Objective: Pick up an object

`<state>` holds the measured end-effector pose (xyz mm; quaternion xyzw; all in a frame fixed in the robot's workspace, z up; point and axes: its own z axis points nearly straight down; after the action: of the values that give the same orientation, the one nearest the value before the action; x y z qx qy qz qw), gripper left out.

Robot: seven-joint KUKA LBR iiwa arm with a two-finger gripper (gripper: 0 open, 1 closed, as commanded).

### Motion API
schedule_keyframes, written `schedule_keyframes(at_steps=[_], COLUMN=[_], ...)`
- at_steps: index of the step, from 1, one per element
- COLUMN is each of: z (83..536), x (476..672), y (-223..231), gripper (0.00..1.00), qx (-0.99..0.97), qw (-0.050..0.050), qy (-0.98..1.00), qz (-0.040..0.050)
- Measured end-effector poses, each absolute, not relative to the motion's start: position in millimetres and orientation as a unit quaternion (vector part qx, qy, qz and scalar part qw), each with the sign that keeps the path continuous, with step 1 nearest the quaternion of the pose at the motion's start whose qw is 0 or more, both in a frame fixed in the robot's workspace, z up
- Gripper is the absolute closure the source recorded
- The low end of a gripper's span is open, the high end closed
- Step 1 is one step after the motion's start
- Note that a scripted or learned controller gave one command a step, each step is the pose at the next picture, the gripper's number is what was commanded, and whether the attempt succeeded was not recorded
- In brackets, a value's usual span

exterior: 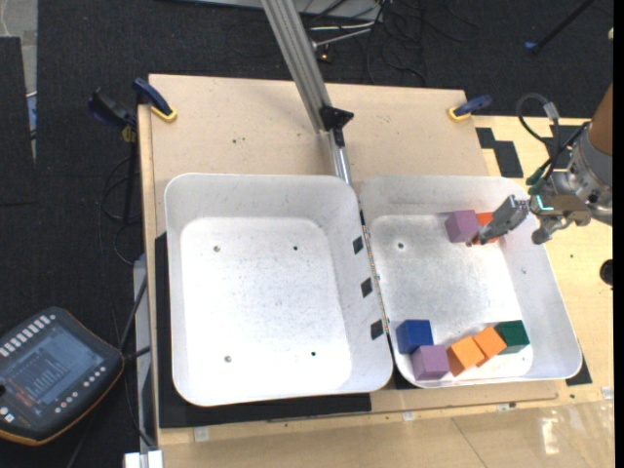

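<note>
My gripper reaches in from the right, low over the far right part of the right bin. It sits right beside a small orange block, which lies against a purple block. Nothing visibly hangs from the gripper. Along the bin's near edge there is a row of blocks: a blue block, a second purple block, a second orange block and a green block.
The left bin stands beside the right one on the wooden bench. A slanted metal pole comes down to the bins' far junction. Clamps sit at the bench's far corners. A teach pendant lies at the lower left.
</note>
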<state>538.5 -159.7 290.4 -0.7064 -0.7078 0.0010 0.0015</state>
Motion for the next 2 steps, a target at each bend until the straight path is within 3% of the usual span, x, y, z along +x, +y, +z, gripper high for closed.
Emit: schedule_keyframes(at_steps=[1, 2], z=[292.4, 244.0], x=[539.1, 546.4], y=[-159.7, -164.0], gripper=[0.00, 0.00], qx=[-0.707, -0.707], qw=[0.000, 0.002], qy=[-0.707, -0.707], qz=[0.0000, 0.0015])
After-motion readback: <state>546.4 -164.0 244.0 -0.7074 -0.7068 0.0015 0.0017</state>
